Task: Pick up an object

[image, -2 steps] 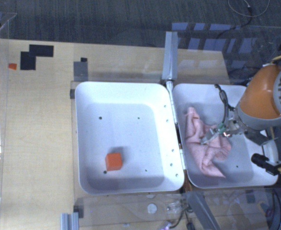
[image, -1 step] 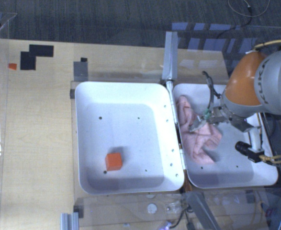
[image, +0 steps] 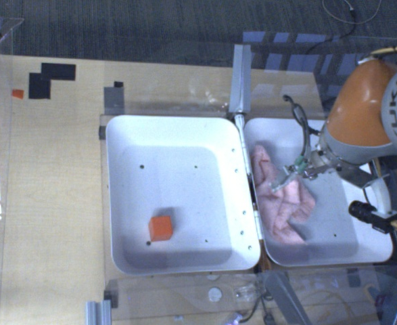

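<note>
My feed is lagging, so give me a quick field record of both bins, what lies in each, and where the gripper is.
left bin: holds one orange block, near its front left
right bin: holds a pink cloth, crumpled along its left side
arm: reaches in from the right, over the right bin
gripper: low over the pink cloth, at or near its upper part
grasp: cannot tell; nothing seen lifted

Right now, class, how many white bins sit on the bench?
2: the left bin holds an orange cube; the right bin holds a pink cloth.
</note>
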`<state>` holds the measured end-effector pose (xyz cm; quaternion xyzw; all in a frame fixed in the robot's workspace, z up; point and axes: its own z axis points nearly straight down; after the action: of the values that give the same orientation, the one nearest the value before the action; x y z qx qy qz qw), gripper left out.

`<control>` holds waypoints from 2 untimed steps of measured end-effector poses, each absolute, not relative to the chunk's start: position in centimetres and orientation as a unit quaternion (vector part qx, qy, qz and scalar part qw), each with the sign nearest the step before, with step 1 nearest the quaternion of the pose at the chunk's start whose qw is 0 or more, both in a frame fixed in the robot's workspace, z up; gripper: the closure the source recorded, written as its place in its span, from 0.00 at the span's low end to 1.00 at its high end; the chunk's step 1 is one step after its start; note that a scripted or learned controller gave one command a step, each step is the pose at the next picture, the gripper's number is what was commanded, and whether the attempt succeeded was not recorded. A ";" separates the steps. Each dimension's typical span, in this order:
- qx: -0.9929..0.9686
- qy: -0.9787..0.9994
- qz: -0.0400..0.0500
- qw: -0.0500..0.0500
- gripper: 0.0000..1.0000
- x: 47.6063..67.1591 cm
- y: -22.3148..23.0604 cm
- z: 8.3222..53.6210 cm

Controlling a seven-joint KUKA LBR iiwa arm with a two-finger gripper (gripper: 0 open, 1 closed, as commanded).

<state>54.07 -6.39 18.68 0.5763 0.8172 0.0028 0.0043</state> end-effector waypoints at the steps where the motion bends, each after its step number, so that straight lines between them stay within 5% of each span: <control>1: 0.552 0.834 0.003 0.007 0.00 53.6 -13.6 9.7; 2: 0.543 0.840 0.004 0.012 0.00 52.9 -11.0 9.3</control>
<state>52.92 -11.01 9.34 0.5429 0.8397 0.0045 0.0117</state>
